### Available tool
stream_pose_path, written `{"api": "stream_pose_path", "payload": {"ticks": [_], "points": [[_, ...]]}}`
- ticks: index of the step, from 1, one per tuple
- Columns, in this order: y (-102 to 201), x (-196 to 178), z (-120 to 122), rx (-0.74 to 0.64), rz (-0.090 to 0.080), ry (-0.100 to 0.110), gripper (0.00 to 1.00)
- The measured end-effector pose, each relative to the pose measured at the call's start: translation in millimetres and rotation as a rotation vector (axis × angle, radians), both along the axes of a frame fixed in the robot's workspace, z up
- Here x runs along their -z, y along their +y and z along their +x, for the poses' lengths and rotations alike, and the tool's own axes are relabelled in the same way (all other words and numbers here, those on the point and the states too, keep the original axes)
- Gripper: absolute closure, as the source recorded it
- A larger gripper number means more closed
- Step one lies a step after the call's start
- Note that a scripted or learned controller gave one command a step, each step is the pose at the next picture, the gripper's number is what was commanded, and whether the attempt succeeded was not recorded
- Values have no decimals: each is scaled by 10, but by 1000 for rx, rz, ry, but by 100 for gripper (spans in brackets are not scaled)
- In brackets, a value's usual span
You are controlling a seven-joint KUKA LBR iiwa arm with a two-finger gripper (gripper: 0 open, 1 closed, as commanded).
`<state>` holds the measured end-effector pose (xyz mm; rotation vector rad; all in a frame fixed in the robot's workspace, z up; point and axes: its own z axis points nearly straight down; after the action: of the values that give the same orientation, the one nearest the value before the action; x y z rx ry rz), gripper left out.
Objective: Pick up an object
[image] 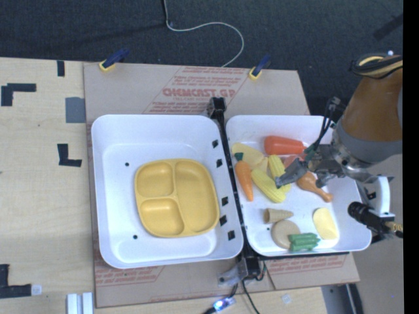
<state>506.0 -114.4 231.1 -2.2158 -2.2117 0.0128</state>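
Note:
The right bin holds several toy foods. A red-orange pepper lies at the back, a small carrot along the left wall, and two yellow corn cobs in the middle. An orange piece lies to their right. Near the front are a tan cone, a tan round piece, a green piece and a pale yellow slice. My gripper reaches in from the right, low over the corn cobs, its dark tip beside the upper cob. I see nothing held in it.
The left bin holds a yellow divided plate. A black divider with clips runs between the bins. The arm's grey and orange body hangs over the right bin's right wall. A cable lies behind the bench.

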Motion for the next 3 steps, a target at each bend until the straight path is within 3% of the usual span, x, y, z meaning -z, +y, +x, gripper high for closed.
{"api": "stream_pose_path", "payload": {"ticks": [1,3], "points": [[3,-51,16,-3,-1,-10,0],[64,1009,-146,-2,0,-4,0]]}}
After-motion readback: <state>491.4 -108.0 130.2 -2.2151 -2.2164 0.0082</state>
